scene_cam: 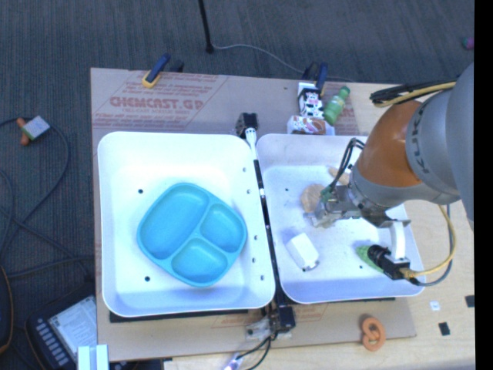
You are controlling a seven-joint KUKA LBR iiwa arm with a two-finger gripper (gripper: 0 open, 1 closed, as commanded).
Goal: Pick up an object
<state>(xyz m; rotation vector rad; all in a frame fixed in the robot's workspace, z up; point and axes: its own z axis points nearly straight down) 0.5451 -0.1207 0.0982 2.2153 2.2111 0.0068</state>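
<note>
End effector [327, 210] seen low in right bin [343, 287], touching tan lump [311, 197]. Lump sits just up-left of it. Grip state cannot be told. White block [303, 250] lies below-left.

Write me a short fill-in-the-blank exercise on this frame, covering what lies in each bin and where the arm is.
1. The blue divided plate lies in the ____ bin.
2. That plate has ____ compartments.
3. The gripper is over the ____ bin, near a tan object.
4. The small block in the right bin is ____ in colour.

Missing words: left; three; right; white
</note>
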